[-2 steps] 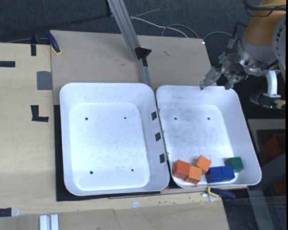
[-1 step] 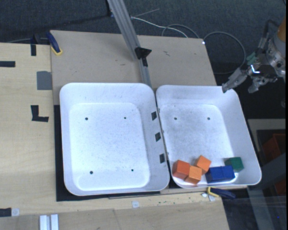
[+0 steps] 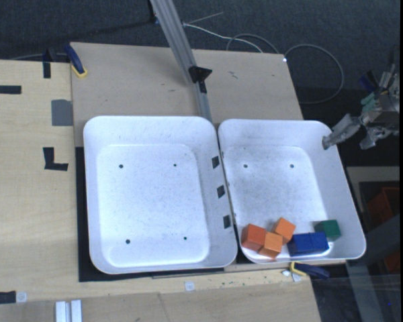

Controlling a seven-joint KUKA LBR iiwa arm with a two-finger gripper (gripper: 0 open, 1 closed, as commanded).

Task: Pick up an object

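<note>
Several small blocks lie in the near right corner of the right bin (image 3: pixel 269 146): three orange blocks (image 3: pixel 255 236), (image 3: pixel 285 228), (image 3: pixel 273 245), a blue block (image 3: pixel 307 244) and a green block (image 3: pixel 330 229). My gripper (image 3: pixel 347 141) hangs at the far right edge of that bin, just over its rim and well away from the blocks. Its fingers are spread open with nothing between them.
The left bin (image 3: pixel 151 193) sits beside the right one. A slanted metal pole (image 3: pixel 178 35) rises from behind the gap between the bins. Cables (image 3: pixel 309 52) lie on the dark floor at the back right. A blue and yellow clamp (image 3: pixel 75 60) grips the bench's far left corner.
</note>
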